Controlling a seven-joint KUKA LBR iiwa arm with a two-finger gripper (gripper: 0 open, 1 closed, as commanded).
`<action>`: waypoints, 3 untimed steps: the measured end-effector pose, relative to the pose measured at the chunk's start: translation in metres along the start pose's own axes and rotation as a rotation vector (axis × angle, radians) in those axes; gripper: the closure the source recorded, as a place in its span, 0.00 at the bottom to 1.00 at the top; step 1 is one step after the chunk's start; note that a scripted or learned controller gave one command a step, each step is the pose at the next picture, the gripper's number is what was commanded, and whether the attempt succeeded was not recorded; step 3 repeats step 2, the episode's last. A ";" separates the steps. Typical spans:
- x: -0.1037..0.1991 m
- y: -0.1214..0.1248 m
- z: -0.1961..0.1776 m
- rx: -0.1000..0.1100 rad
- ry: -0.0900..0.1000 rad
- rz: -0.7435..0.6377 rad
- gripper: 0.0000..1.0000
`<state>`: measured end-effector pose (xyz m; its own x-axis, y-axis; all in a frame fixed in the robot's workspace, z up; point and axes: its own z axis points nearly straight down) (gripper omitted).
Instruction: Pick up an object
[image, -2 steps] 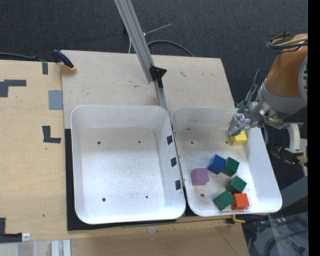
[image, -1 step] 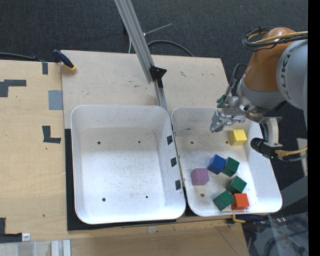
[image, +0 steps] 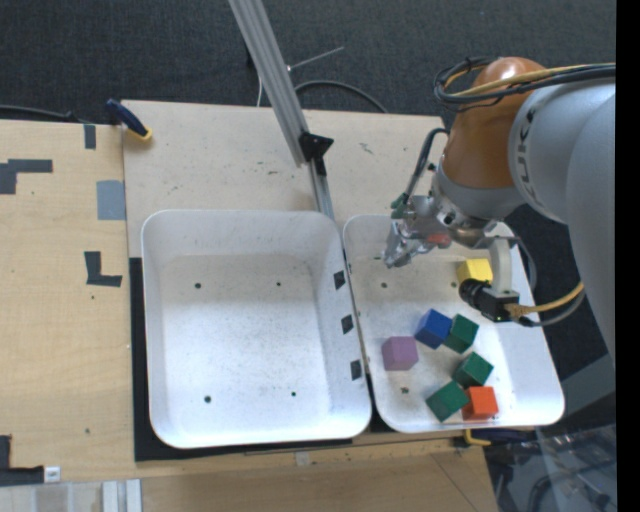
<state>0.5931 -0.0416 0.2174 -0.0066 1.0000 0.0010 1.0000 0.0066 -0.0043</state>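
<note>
Down at the front of the right bin (image: 530, 400) sit an orange cube (image: 483, 402), green cubes (image: 447, 400), a blue cube (image: 433, 328) and a purple cube (image: 400, 352), while the hand (image: 402, 248) hangs over the bin's back corner, can't tell if it's open or closed.

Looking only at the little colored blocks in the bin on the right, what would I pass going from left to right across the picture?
Purple block → blue block → orange block. The green blocks and the yellow one overlap these in left-right position, so I leave them out.
</note>
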 end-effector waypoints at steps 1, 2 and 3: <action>0.048 0.004 0.006 0.000 0.000 0.000 1.00; 0.104 0.006 0.008 0.000 0.000 -0.001 1.00; 0.104 0.006 0.008 0.000 0.000 -0.001 1.00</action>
